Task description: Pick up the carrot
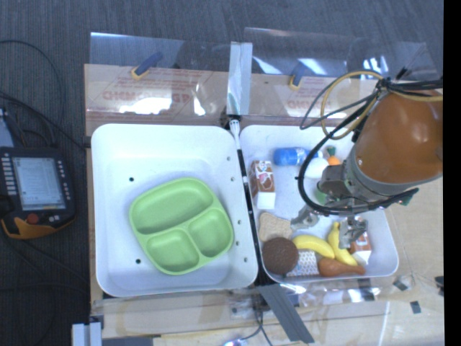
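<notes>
The carrot [336, 267], a dull orange tapered piece, lies along the front wall of the right bin [382, 262], just below a yellow banana [317, 245]. My gripper [330, 225] hangs over the right half of this bin under the big orange wrist band. Its two grey fingers [308, 218] are spread apart, open, with nothing gripped between them. The fingertips are above and slightly behind the carrot, over the bananas. A small orange and green bit [332, 158] peeks out beside the arm's cables; I cannot identify it.
In the right bin are a blue bottle [290, 156], a brown carton [263, 176], a tan cracker [274, 225], a brown ball [279, 254] and a red-white packet [362, 244]. The left bin [115, 157] holds a green divided plate [182, 224].
</notes>
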You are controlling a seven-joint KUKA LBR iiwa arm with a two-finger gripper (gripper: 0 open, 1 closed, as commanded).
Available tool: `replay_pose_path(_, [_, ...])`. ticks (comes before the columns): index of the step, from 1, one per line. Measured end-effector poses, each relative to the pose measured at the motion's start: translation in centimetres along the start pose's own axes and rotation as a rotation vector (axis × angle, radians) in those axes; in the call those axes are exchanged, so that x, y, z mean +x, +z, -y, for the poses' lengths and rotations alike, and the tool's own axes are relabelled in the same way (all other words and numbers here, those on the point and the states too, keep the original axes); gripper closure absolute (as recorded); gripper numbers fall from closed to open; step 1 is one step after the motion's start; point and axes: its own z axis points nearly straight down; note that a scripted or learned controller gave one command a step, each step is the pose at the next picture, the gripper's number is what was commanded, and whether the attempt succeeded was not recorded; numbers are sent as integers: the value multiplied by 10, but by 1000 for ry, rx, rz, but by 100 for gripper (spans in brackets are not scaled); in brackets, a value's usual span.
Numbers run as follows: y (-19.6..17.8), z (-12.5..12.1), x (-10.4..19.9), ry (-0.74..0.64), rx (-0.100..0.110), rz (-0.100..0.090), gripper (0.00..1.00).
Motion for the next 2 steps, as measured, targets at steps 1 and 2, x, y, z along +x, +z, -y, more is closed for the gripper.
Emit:
replay_pose_path(1, [114, 36, 8, -201, 14, 2, 0])
replay_pose_path(2, [105, 37, 5, -201, 19, 7, 100])
